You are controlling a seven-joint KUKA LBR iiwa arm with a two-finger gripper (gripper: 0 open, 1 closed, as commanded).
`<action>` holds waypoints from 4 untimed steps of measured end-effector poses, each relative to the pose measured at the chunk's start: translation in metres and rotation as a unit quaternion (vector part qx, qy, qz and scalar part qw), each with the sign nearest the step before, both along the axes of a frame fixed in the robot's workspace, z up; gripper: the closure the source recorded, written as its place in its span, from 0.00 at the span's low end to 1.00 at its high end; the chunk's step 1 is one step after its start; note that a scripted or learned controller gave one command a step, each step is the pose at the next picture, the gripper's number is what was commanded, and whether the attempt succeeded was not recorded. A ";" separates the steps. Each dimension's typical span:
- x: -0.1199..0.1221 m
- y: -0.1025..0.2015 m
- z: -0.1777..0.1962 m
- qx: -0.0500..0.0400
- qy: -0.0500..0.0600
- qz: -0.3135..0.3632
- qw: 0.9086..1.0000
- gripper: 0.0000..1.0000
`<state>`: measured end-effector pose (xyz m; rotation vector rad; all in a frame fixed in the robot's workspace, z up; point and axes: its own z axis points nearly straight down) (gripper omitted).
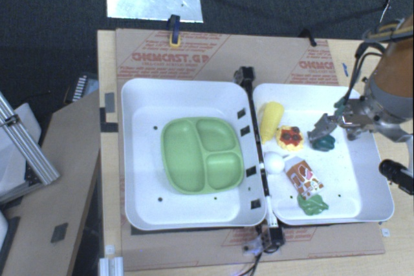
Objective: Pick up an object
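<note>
Right-hand bin (372,203), upper half: gripper (321,134) low over the floor of the bin, reaching in from 3 o'clock; whether it is spread or closed cannot be told, and nothing can be made out in its hold.

Item nearest: small teal object (325,143), touching or just under the gripper tip, at its 5 o'clock. Likely target.

Other contents, same bin: red-and-yellow toy (290,136) at the gripper's 9 o'clock, near; yellow banana-like piece (270,117) beyond it, toward 10 o'clock; white egg-shaped object (275,163) at 8 o'clock; brown-and-white packet (304,179) at 7 o'clock; green leafy piece (313,205) at 6 o'clock, well apart.

Left-hand bin (139,97): green divided plate (200,155).

Risks, as judged:
- the teal object is small and low; the gripper may close above or beside it and come up with nothing;
- a push from the tip may slide it toward the bin's 3 o'clock wall;
- the red-and-yellow toy lies near enough to be nudged if the approach drifts toward 9 o'clock.
</note>
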<state>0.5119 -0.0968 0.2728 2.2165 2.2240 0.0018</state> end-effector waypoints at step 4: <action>0.013 -0.009 -0.140 0.000 0.000 -0.001 1.000 1.00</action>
